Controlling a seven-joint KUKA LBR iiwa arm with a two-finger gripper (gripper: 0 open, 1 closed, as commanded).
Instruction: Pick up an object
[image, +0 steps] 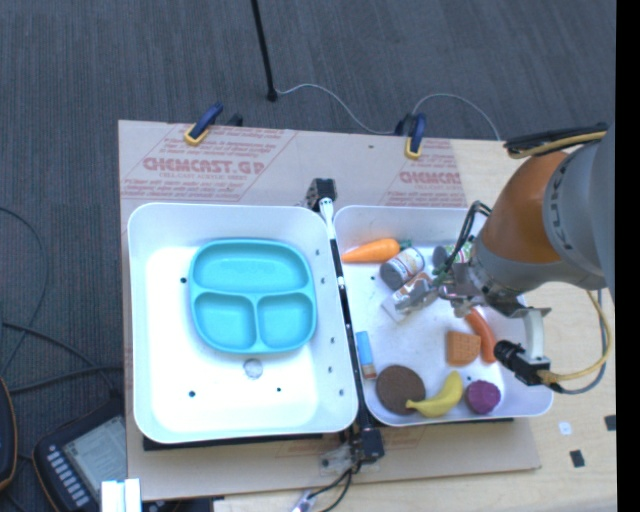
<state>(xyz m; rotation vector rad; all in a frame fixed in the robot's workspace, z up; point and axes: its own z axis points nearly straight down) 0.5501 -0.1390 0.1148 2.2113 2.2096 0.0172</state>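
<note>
My gripper (412, 297) is low inside the right bin (420, 213), reaching in from the right under the orange-banded wrist (530, 215). It sits just below and touching or nearly touching a silver can (403, 267) lying on its side. An orange carrot (370, 250) lies left of the can at the bin's back. Toward the front lie an orange cracker (462, 347), a thin orange stick (483, 335), a brown cookie (399, 387), a yellow banana (438, 400) and a purple plum (483, 396). Nothing is visibly held.
The left bin (140, 300) holds a light blue divided plate (253, 296). A small blue block (365, 352) lies by the right bin's left wall. Two clamps (204, 123) (415, 135) grip the board's back edge. A black cable (575, 375) loops beside the arm.
</note>
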